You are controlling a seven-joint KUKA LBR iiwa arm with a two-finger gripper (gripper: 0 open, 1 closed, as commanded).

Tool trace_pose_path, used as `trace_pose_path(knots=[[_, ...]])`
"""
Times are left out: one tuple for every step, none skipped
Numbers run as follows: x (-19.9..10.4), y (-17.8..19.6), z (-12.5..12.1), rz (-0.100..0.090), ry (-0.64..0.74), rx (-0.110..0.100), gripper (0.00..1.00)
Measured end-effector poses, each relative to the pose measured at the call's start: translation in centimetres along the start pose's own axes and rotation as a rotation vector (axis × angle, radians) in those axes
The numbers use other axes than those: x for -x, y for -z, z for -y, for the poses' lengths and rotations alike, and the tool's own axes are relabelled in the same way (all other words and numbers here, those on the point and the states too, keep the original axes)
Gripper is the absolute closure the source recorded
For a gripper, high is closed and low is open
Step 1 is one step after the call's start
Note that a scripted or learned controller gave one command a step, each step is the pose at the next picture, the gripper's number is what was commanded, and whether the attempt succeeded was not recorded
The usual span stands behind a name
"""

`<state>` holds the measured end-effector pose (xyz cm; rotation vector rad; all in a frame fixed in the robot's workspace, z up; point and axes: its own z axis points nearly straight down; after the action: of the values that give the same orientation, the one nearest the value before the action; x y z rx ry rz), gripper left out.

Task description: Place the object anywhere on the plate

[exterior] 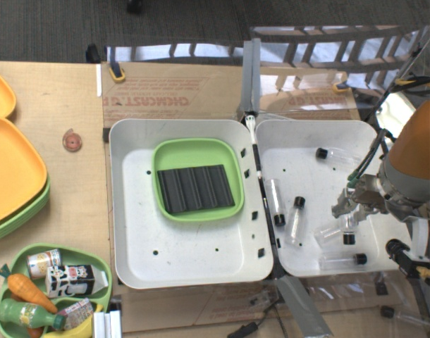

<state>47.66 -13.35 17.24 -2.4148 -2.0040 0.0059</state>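
The grey arm with its orange band reaches in from the right and hangs low over the right-hand shallow white bin (321, 129), its two-finger gripper (347, 220) down among a scatter of small clear plastic vials with black caps. One vial (349, 231) stands just under the gripper, touching or nearly touching it, but from here I cannot tell whether the gripper has closed on it or is slack. Another clear vial (343, 260) lies flat near the bin's front edge, a capped one (297, 217) lies toward the middle, a long one (275, 203) rests close to the divider between the bins, and a short one (326, 153) sits well apart toward the back. The square green plate (162, 162) with rounded corners sits in the left-hand white bin (130, 252), bearing a dark ribbed rectangular mat (195, 189) on its middle. Orange trays (10, 167) are stacked on the wooden bench to the far left, and a green bowl of toy food (49, 291) is at the front corner.
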Motion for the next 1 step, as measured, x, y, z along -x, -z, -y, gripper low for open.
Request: trace_pose_path(knots=[[-3.53,3.20,0.55,0.001,0.180,0.005,1.00]])
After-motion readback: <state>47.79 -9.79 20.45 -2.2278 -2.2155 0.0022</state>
